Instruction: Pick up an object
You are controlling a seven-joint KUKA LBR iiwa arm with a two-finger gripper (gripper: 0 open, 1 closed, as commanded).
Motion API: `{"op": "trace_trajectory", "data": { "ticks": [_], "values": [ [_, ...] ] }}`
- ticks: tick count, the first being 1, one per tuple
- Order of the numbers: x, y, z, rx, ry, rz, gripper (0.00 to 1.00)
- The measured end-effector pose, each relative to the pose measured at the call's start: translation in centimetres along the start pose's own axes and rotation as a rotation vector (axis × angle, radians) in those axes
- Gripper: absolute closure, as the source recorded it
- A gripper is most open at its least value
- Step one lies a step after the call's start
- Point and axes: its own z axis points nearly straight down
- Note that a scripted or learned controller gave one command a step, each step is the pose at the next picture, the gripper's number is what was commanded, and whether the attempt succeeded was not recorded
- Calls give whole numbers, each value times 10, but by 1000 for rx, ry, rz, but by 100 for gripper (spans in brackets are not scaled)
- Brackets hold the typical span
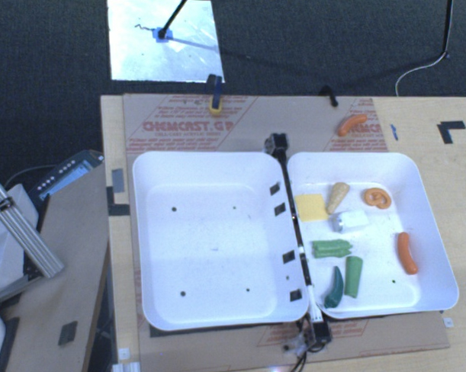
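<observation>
Nearest, in the right bin [439, 292], close to the front wall by the seam: a dark teal curved piece [334, 288], its upper end touching or just beside an upright-lying green cylinder [352, 276]. All candidate objects for picking lie in this right bin; none is lifted.

A little farther in, a lighter green pod [330, 248] lies crosswise near the seam. Well to its right, near the bin's right wall, an orange sausage [406, 253] lies lengthwise, apart from the rest.

Mid-bin: a small white block [352, 219]. Just beyond it, a flat yellow square [311, 208] close to the seam, and a beige cone [338, 197] tilted against or just beside the square's right edge. An orange ring [377, 198] sits right of the cone, separate.

The left bin [212, 235] adjoins on the other side of the seam; black clips [280, 209] run along the join.

Both bins rest on a brown cardboard sheet [185, 122] with red print. On it, beyond the right bin, a second orange sausage [353, 124]. Farther still, a yellow-and-blue clamp [214, 94] at the sheet's far edge, then a shiny metal plate [165, 39] on dark carpet.

Gripper state: cannot tell.
</observation>
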Motion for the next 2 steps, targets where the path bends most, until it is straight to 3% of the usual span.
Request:
{"op": "trace_trajectory", "data": {
  "ticks": [1,2],
  "values": [
    [2,-31,-12,0,2,-1,100],
    [78,-86,-11,2,5,-9,100]
  ]
}}
